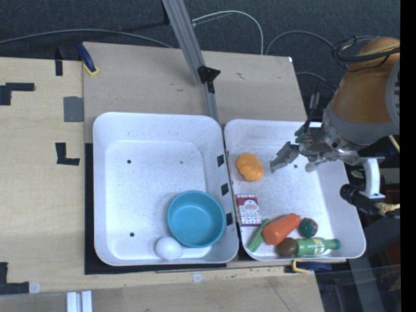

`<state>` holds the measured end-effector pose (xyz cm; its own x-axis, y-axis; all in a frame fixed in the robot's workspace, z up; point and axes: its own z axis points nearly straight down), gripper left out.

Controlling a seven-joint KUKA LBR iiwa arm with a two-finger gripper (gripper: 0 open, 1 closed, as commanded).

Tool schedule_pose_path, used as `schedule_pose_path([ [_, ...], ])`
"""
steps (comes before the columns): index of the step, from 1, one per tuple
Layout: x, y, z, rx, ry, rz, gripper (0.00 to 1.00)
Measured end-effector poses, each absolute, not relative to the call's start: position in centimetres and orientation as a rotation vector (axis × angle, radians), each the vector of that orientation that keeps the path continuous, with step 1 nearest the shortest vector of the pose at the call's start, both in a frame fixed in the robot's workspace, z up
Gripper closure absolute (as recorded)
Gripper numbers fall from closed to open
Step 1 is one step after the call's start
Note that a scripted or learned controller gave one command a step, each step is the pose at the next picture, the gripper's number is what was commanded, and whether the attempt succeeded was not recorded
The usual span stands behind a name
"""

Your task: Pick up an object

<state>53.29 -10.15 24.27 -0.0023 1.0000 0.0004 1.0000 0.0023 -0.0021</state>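
My gripper hangs over the right bin, near its upper right part, with its two fingers spread apart and nothing between them. An orange lumpy object lies to the left of the fingers, a short gap away. Along the bin's lower edge lie a small red box, an orange carrot with a green top, a brown round item, a green bottle and a small red-and-green piece.
The left bin holds a blue bowl and a white ball near its lower edge. A grey pole slants across the bench above the bins. The arm's orange band is at the right.
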Motion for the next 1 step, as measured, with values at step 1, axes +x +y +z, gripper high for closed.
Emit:
schedule_pose_path([
  [1,53.29,-10.16,24.27,-2.218,-2.223,0.002,0.0],
])
